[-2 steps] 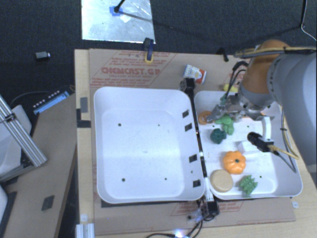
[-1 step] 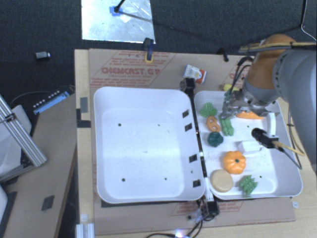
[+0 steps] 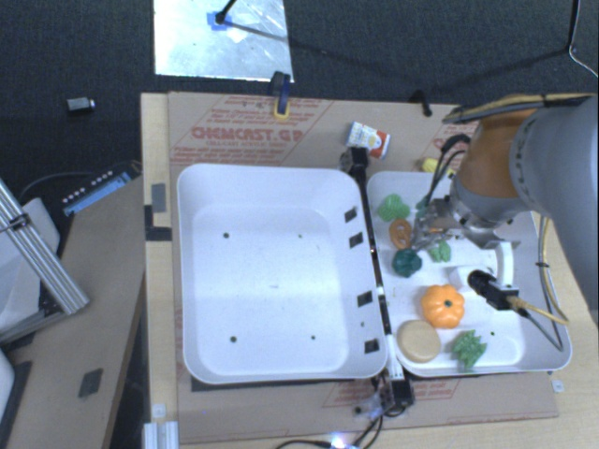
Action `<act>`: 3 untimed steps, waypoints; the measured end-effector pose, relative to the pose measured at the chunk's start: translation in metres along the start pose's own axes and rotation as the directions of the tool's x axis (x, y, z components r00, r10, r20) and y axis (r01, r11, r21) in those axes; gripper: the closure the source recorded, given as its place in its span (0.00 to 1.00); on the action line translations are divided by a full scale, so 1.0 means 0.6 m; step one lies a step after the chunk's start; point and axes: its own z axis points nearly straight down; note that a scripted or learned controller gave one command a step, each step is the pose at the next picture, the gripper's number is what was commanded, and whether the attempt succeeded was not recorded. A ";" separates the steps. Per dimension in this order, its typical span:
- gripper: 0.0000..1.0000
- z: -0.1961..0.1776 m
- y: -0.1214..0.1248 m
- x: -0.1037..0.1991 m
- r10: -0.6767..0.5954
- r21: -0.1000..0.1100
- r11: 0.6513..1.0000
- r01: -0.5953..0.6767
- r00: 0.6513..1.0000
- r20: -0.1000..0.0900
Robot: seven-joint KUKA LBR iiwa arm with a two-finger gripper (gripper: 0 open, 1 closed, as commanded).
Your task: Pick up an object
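The right bin (image 3: 533, 344) holds several toys. An orange pumpkin (image 3: 443, 305) sits near its middle, with a beige round piece (image 3: 419, 340) and a leafy green piece (image 3: 467, 348) by the front wall. A dark teal piece (image 3: 406, 263), an orange piece (image 3: 401, 233) and a pale green piece (image 3: 393, 207) lie along the left wall. My gripper (image 3: 433, 230) reaches down from the right into the bin's back half, just right of the orange piece and directly over a small light green piece (image 3: 439, 249). Nothing is visibly held.
The left bin (image 3: 271, 269) stands beside the right one, with a black divider strip (image 3: 372, 251) between them. A small white and orange carton (image 3: 368, 139) and a yellow object (image 3: 429, 166) lie on the cardboard behind the bins. The arm covers the right bin's back right corner.
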 end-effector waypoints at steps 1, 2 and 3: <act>1.00 -0.063 -0.069 0.021 0.000 -0.002 1.000 0.000 1.000 0.000; 1.00 0.002 -0.116 0.035 0.001 0.002 1.000 -0.001 1.000 -0.001; 1.00 -0.003 0.009 0.034 -0.004 -0.009 1.000 0.004 1.000 0.002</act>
